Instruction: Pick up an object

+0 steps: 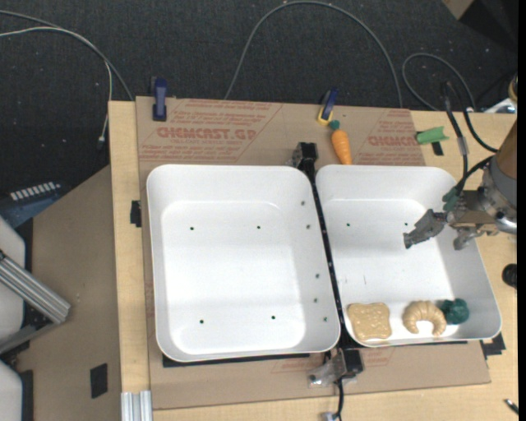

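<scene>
My gripper [440,228] over the right bin [386,197].
Toast [368,321], croissant [425,316] and a green piece [454,310] lie along its near wall.

This is looking like a robotics lab or test bench. Two shallow white plastic bins [238,185] are sitting side by side on a brown cardboard sheet [205,127] printed with red lettering, which blue clamps [159,97] are pinning at its far edge. Thin white cables [329,12] are looping over dark carpet [74,123] beyond, and a silver aluminium frame rail [33,288] is lying at the left.
</scene>
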Robot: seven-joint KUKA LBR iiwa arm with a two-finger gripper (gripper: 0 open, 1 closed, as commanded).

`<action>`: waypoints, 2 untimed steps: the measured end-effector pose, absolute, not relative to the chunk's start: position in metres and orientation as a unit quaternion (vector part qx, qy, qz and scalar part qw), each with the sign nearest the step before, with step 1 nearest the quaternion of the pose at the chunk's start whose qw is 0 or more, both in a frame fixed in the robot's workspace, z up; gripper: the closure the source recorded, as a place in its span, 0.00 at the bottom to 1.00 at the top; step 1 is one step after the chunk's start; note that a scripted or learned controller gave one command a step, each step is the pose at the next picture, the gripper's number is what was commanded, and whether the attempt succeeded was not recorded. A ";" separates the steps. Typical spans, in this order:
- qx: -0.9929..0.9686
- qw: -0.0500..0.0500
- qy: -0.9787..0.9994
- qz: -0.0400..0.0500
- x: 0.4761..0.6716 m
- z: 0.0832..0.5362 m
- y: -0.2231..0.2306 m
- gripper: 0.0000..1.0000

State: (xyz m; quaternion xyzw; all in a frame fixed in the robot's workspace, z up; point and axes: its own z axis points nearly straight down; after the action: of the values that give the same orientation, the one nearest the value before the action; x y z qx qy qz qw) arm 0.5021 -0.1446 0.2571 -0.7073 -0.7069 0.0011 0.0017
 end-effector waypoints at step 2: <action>-0.707 0.002 -0.707 0.001 0.504 0.197 -0.141 0.00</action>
State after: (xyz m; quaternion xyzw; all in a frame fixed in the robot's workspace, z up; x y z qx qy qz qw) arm 0.5037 -0.1413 0.1969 -0.7070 -0.7072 0.0014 0.0022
